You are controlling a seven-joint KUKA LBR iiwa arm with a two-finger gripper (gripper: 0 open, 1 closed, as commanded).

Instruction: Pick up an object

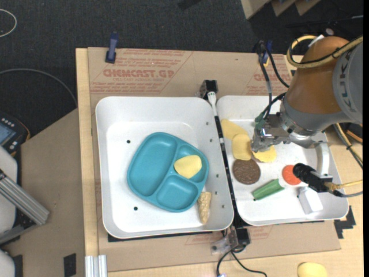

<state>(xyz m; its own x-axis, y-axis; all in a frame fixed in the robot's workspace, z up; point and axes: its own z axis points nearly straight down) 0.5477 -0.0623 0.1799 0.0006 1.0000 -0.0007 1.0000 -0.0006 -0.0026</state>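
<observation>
the biggest thing is the brown worktop [144, 68], with red letters printed on it. two white bins sit on it, side by side and touching. the grey and orange arm [317, 91] comes in from the right and bends down over the right bin [277, 211].

the left bin [115, 120] holds a blue plate [151, 175] with three parts. the plate lies flat near the middle of its bin.

the end effector [264, 137] hangs low in the upper middle of the right bin. it is right above a yellow slice [266, 154], very close to it or touching it. i cannot tell if the end effector is open or closed, and i cannot see anything held in it.

a green stick [267, 190] lies on a slant near the front of the right bin. a brown round cookie [246, 171] lies flat just up and left of it. two more yellow pieces lie by the left wall of that bin, a pale yellow piece [232, 129] and a yellow chunk [241, 148] just below it, touching the cookie.

a yellow lump [188, 166] sits in the upper right part of the plate. a tan bumpy thing [204, 206] lies in the left bin, against the plate's lower right edge.

a small orange ball [289, 175] sits just right of the green stick. a little white block [309, 201] lies near the right bin's front right corner.
</observation>
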